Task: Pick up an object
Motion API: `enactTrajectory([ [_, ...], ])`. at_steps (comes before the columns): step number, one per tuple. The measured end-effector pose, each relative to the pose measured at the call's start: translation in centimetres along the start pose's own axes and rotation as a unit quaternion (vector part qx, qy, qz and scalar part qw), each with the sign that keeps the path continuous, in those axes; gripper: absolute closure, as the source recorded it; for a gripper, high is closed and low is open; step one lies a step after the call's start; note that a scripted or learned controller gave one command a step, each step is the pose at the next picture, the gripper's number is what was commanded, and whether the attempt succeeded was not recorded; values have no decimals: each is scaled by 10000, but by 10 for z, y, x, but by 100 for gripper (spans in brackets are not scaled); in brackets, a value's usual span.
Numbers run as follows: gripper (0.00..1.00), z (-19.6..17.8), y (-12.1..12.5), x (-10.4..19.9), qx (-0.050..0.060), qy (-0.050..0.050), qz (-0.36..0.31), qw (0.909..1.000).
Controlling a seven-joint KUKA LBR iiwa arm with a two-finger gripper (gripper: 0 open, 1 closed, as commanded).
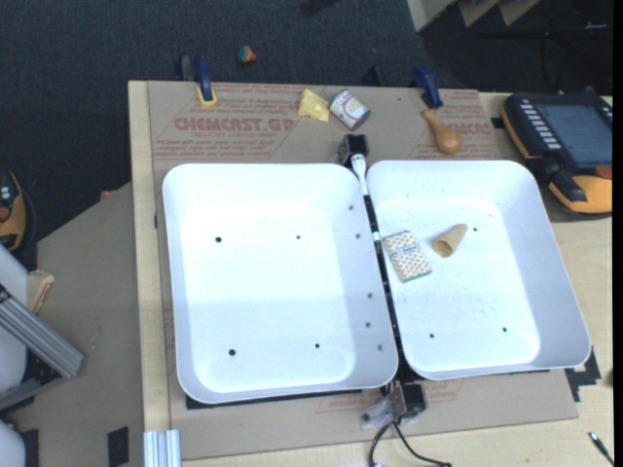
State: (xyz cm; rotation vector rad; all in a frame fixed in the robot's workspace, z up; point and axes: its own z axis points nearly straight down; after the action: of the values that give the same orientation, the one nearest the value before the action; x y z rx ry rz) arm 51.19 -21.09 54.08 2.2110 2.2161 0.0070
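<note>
Two white bins are seen side by side on the bench, and the seam (375, 261) between them is taken as the landmark. Just right of the seam, about halfway along it, a small patterned box (406, 256) is lying flat on the floor of the right bin (506, 290); its long axis is tilted a little, running from upper left to lower right, with its near corner almost touching the seam. A little farther right of the seam, and slightly higher, a small tan cone (450, 240) is lying on its side, with its open wide end pointed down-left toward the box and its narrow tip pointed up-right; the two are near but apart. The left bin (263, 280) lies on the other side of the seam. The state of the gripper cannot be told. Since the arm is said to reach in from the right, both things are judged to lie toward the seam from it, the cone being met first, the box beyond it.
</note>
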Motion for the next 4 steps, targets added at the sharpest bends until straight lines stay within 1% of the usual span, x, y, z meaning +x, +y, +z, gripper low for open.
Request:
enactTrajectory([
  [1, 100, 82, 34, 100, 91, 41, -39, 9999],
  [2, 100, 48, 31, -16, 21, -9, 47, 10000],
  [3, 100, 169, 35, 141, 116, 53, -57, 9999],
  [4, 100, 158, 24, -23, 35, -22, 89, 10000],
])
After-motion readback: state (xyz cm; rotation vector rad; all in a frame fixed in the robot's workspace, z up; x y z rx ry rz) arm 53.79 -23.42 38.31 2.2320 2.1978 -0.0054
